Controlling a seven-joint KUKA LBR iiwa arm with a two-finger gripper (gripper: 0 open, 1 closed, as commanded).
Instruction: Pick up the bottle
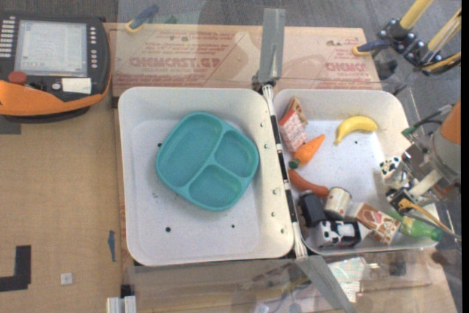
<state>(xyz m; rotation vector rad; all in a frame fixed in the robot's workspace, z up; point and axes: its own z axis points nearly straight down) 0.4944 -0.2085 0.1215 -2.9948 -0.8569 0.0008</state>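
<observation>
We see the bottle (421, 229) lying at the right bin's (344, 96) near right corner, long axis running left-right; the gripper (416, 188) hangs just beyond, slightly farther back. Its grip we cannot tell.

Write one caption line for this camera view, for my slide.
Gripper over the right bin near a green bottle; teal divided plate in the left bin.
</observation>
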